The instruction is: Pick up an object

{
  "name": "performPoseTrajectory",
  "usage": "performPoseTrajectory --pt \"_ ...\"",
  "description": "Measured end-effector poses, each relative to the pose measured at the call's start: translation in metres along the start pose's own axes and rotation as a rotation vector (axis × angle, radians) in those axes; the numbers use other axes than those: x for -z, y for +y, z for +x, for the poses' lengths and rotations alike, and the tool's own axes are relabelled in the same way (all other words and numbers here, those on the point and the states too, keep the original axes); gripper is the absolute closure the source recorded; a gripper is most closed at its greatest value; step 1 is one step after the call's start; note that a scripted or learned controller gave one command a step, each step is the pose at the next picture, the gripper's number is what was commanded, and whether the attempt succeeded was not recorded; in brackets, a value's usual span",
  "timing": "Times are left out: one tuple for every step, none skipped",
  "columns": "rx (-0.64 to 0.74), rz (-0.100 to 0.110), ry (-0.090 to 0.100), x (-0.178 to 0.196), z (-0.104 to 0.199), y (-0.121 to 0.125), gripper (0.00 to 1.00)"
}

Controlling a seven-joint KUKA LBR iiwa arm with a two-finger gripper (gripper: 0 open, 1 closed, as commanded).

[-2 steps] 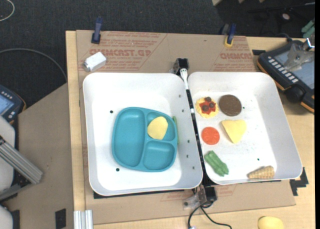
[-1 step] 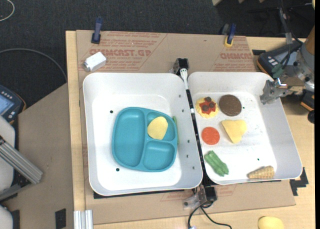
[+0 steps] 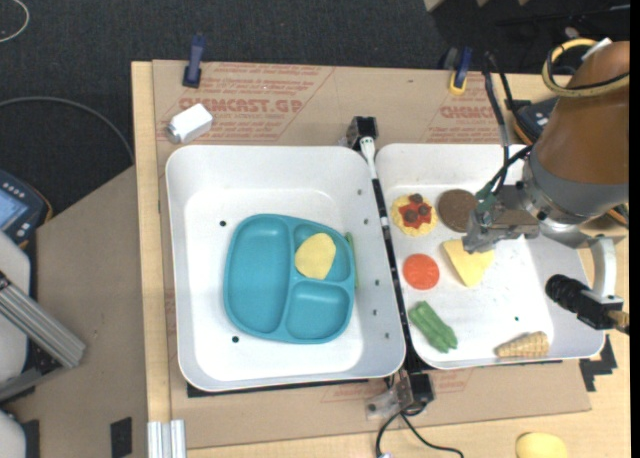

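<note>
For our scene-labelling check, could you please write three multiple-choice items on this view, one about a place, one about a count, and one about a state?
1. Where does the pale yellow round piece lie?
A. In the blue divided tray, in the left bin
B. On the cardboard
C. In the right bin

2. How many loose toy foods lie in the right bin?
A. Three
B. Six
C. Nine

3. How does the gripper stand?
A. Raised over the left bin
B. Low in the right bin, at the yellow wedge
C. Parked off the bench

Answers: 1 A, it sits in the tray's upper right compartment. 2 B, pizza-like piece, brown disc, wedge, red disc, green piece, cone. 3 B, its tip is at the wedge's top.
</note>
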State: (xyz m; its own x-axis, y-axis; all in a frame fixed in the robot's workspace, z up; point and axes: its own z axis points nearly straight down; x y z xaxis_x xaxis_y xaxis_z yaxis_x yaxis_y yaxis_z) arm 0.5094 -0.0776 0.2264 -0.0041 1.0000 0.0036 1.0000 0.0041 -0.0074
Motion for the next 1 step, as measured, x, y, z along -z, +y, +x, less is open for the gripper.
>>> performPoseTrajectory --pt "0.002 0.001 0.0 -0.0356 0.0774 -0.0303 1.0"
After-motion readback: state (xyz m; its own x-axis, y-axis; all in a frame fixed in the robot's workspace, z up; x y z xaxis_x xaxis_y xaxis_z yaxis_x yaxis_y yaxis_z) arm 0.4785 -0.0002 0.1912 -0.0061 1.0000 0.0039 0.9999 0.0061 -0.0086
